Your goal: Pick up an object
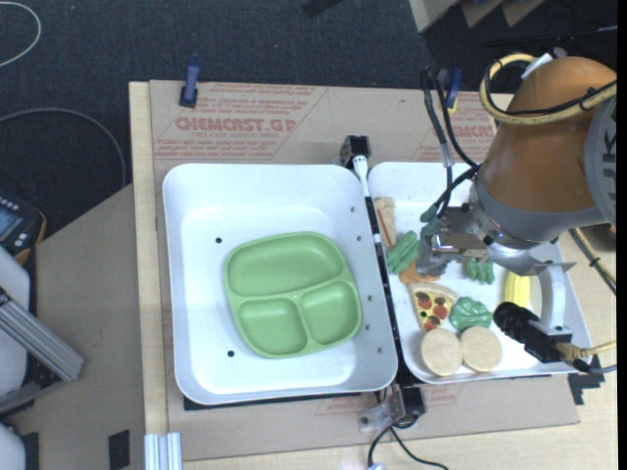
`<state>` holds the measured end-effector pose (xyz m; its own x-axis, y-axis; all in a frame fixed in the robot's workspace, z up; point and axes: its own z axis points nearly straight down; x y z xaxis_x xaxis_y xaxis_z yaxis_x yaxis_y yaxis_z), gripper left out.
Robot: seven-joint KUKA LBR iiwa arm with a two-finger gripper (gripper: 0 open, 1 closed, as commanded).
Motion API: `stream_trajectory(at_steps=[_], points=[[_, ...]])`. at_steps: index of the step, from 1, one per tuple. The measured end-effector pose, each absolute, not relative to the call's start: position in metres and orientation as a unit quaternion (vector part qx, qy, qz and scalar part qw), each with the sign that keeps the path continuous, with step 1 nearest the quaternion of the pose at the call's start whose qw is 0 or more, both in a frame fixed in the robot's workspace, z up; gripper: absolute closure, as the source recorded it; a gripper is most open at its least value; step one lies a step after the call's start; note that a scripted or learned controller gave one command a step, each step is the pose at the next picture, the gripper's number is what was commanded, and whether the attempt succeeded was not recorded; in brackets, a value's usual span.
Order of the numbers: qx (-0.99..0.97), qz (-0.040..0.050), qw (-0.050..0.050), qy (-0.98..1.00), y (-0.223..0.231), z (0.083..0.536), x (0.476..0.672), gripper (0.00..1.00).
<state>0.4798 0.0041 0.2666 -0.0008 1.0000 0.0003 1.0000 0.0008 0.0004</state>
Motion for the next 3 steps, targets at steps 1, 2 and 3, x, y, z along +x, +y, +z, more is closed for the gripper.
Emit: stream_trajectory(at_steps=[1,2,3], points=[[0.705,0.0009,0.0,0.71,0.08,0.268,0.479,1.0],[0.706,0.0051,0.004,0.708,0.065,0.449,0.48,1.0],[0.707,-0.0047,-0.003,0.707,0.083,0.332,0.48,1.0]])
